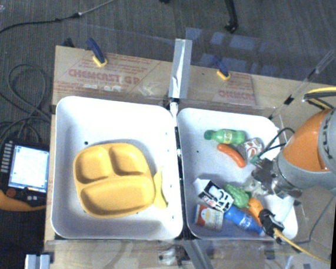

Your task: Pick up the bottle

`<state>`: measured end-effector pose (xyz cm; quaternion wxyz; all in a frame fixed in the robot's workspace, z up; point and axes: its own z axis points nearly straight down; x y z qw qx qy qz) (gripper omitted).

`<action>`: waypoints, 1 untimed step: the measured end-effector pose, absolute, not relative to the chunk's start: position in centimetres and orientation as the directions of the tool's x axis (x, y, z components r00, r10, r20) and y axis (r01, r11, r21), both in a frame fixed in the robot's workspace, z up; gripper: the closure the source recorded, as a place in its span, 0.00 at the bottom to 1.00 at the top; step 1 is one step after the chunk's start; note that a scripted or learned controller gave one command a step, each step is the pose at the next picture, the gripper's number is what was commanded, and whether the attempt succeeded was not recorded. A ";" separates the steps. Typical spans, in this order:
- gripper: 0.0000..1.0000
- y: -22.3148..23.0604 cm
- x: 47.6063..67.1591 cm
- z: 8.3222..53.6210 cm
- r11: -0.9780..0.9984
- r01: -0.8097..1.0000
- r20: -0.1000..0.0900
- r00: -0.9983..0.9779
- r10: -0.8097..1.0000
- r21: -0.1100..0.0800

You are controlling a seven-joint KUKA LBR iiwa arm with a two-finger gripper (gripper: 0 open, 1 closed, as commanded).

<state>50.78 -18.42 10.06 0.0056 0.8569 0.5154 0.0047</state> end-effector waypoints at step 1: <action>0.00 -18.4 50.7 10.0 -0.469 0.883 0.002 0.469 0.883 0.013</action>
